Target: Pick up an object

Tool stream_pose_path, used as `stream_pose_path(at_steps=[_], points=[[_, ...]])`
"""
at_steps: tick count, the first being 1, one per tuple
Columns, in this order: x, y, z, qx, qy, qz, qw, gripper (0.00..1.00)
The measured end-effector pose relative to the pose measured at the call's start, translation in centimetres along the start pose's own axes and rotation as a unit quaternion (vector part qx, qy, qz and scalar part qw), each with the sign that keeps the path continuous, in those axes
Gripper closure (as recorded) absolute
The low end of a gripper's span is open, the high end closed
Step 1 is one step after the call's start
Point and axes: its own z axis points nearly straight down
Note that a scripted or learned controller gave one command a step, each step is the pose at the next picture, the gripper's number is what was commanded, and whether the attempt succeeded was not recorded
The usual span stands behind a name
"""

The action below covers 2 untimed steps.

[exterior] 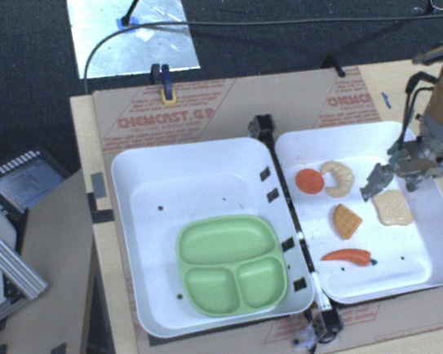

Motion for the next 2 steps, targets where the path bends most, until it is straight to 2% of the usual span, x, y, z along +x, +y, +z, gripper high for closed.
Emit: stream_pose_path(at_steps=[1,2], points=[[0.0,0.3,-0.6,-0.006,-0.001,-0.001,1.0000,0.00],[1.1,0.2,4.7,-0.004,0.000,-0.001,1.0000,0.00]])
